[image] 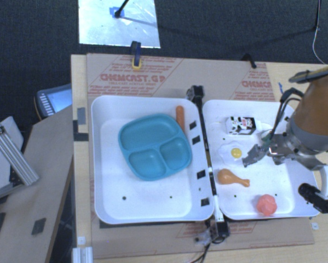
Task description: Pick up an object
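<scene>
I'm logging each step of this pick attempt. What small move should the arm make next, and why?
Probably a short move down and toward the fried egg. The pincer hangs over the right bin just right of the egg, with nothing visibly between its fingers. The egg is the nearest item; the chicken drumstick and pink ball lie farther off.

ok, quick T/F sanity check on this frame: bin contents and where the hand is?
1. The blue divided plate lies in the left bin. True.
2. The hand hovers over the left bin. False: it is over the right bin, beside the fried egg.
3. The pink ball sits in the right bin. True.
4. The drumstick rests on the plate. False: it lies in the right bin.
5. The black-and-white carton is in the right bin. True.
</scene>
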